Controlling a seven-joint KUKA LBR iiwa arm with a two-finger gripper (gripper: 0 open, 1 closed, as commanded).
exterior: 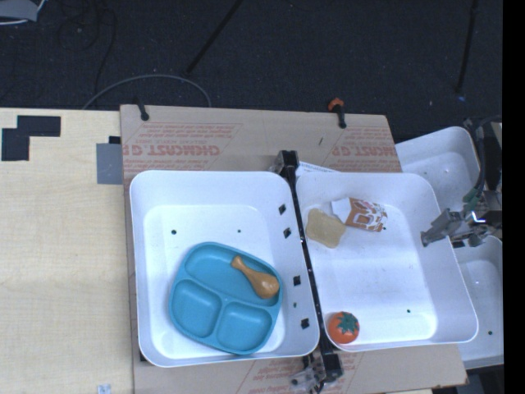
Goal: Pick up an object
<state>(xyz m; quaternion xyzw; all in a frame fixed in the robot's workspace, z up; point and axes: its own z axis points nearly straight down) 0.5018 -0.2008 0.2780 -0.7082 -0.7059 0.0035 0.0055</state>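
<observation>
I see a tan toy drumstick (255, 276) lying in the blue divided plate (197, 310) in the left bin (156, 220), smooth plastic, its long axis slanting from upper left to the fat end at lower right. The right bin (410, 302) holds a pale spongy block (325, 228), a printed wrapper (364, 213) and a glossy round tomato (344, 327). My gripper (443, 233) hangs at that bin's right rim, its fingers apart with nothing between them.

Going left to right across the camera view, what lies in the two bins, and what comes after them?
Blue divided plate → toy drumstick lying on it → beige sponge-like piece → tomato → orange-and-white packet → gripper at the right bin's edge.
</observation>
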